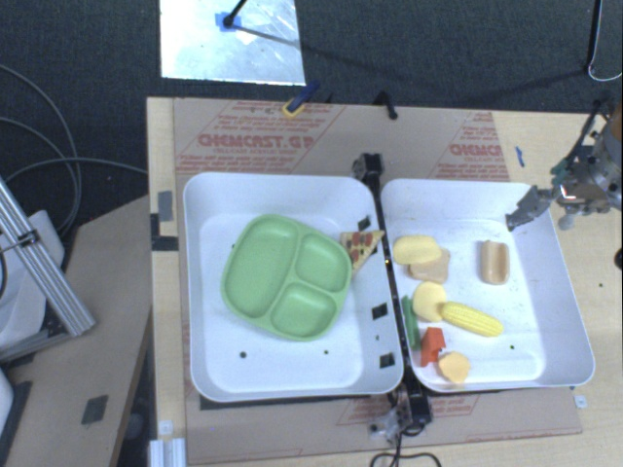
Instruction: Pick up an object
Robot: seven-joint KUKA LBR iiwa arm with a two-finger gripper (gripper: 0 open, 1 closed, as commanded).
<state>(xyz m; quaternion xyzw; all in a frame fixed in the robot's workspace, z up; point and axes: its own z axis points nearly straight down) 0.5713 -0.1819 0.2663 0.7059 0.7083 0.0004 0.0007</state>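
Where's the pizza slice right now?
The pizza slice lies in the left bin, against its right wall, just right of the green plate.

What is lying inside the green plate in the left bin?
The three compartments of the green plate look bare. A pizza slice lies beside its right rim, on the floor of the left bin. What lies under the plate is covered.

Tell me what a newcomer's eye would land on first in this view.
The big green divided plate stands out most, lying in the left bin, with a pizza slice by its upper right edge. Next comes the cluster of toy food in the right bin: a corn cob, a hot dog and yellow pieces near the divider. The gripper hangs over that bin's upper right corner.
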